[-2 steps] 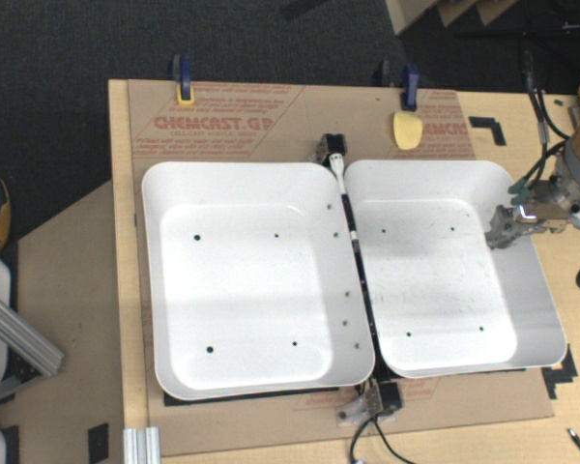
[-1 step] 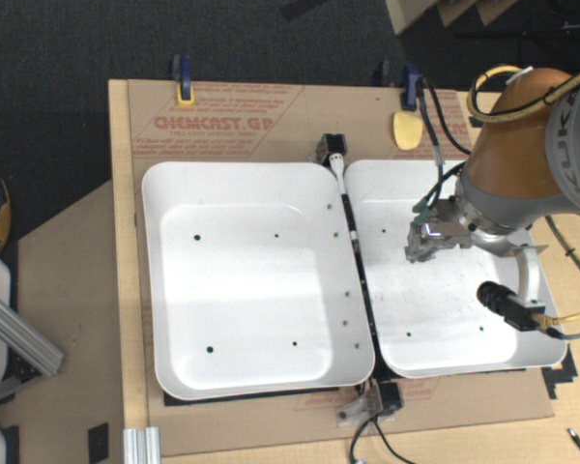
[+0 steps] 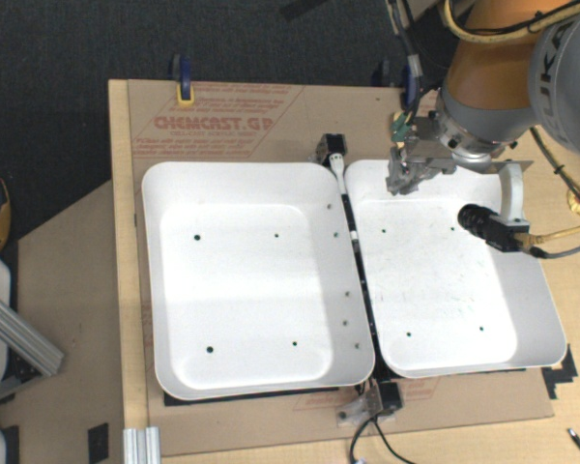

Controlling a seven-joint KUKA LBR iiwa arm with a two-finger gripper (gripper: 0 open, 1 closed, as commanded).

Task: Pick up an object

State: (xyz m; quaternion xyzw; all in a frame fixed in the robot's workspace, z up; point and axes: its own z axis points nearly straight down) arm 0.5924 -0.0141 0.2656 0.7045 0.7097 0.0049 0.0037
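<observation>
Camera view: the arm (image 3: pixel 507 61) enters from the upper right, wrist angled down, with the gripper (image 3: pixel 402 182) over the back-left corner of the right bin (image 3: pixel 445 346). Whether it is spread or closed cannot be determined. No object to pick is discernible. The left bin (image 3: pixel 174 288) lies alongside; clamps (image 3: pixel 184 77) hold the board (image 3: pixel 135 124).

Both bins, the left bin (image 3: pixel 242 278) and the right bin (image 3: pixel 454 288), look like smooth white plastic with a soft sheen (brightest across the left one's floor). The board (image 3: pixel 222 124) beneath them is matt brown cardboard with faded red print. The arm (image 3: pixel 512 46) shows a glossy orange band and satin grey casing. The gripper (image 3: pixel 406 177) looks like dull metal.
</observation>
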